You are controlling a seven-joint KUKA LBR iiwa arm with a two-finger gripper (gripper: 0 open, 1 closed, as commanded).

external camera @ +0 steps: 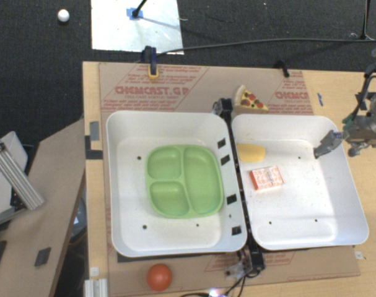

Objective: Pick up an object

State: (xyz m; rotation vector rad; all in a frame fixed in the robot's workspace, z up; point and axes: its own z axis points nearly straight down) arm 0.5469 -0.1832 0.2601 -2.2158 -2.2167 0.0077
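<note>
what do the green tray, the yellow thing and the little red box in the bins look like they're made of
Green divided tray: likely molded plastic, smooth matte, uniform color with rounded compartments.
Yellow item: possibly foam or soft plastic toy food; plain pale surface, too small to tell.
Red box: looks like printed cardboard or thin plastic, flat with red and white markings.
Right bin: white plastic, slightly scuffed.

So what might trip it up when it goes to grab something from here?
The gripper sits at the right bin's far right edge, away from the red-and-white packet and yellow block. The packet lies flat, so the gripper may slide over it. The yellow block sits close to the bin's left wall, leaving little room on that side.
</note>
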